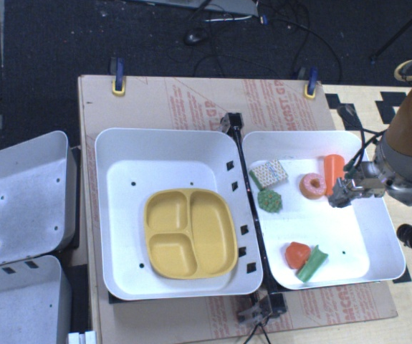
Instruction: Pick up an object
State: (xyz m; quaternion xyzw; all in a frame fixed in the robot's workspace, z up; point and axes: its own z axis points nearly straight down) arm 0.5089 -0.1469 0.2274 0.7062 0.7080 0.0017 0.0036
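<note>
So far the task looks not done: the gripper point(340, 194) is low in the right bin point(377, 249), just beside the pink ring-shaped toy point(312, 185) and below the orange carrot-like piece point(333, 168), but I see nothing between its fingers. Whether the fingers are open or closed I cannot tell, they are small and dark here. I judge the ring or the carrot is the likely target, and the grasp and the lift remain. The ring lies flat, with a pale hole in the middle. The other toys, a green ball point(269, 201), a patterned block point(269, 172) and a red and green pair point(305, 258), lie apart. The yellow tray point(190, 233) sits in the left bin point(120, 192).
</note>
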